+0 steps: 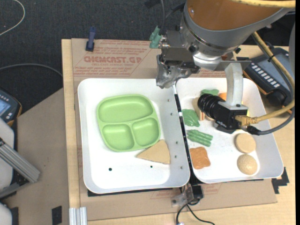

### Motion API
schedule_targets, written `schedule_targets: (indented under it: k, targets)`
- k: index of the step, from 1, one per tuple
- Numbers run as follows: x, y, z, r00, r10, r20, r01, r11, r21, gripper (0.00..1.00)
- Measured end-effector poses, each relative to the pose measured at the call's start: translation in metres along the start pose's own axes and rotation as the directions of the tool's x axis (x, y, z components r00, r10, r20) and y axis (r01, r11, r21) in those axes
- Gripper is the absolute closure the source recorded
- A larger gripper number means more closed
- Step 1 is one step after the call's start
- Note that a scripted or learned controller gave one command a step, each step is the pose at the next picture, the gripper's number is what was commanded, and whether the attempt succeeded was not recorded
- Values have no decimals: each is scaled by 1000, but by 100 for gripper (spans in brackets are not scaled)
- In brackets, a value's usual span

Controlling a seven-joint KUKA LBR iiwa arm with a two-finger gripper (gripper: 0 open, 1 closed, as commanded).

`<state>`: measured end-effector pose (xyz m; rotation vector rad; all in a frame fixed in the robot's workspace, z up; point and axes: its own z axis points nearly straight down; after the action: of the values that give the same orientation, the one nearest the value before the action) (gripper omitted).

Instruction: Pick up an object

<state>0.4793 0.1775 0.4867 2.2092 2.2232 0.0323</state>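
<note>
Nearest in the right bin (276, 165) lie two round tan pieces, a bun (247, 164) and just beyond it a pale disc (245, 143), with an orange-brown patty (200, 158) to their left by the bin's inner wall. A little farther along that wall sit a ridged green pod (199, 137) and a green leaf (191, 117), and at the far end a second green piece (209, 93) with something orange beside it, partly hidden by black hardware hanging from the arm. In the left bin (86, 125) a tan wedge (155, 153) lies near, its far edge touching or just beside the green tray (127, 122), which has three compartments and sits mid-bin. The gripper (165, 80) hangs at the far end of the rims where the two bins meet, above the divide rather than over any item; nothing shows between its fingers, and whether they are parted or closed I cannot tell from this angle. I judge the pick to be at its start, with no target yet approached. The next move calls for travelling nearward over one bin, settling above a single item such as the leaf or the wedge, and descending squarely; the flat pieces close to the wall may be awkward to grip.
</note>
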Motion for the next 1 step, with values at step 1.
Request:
schedule_targets:
  k: [1]
  targets:
    - [-32,-5,162,1000,11,16,-12,999,36,100]
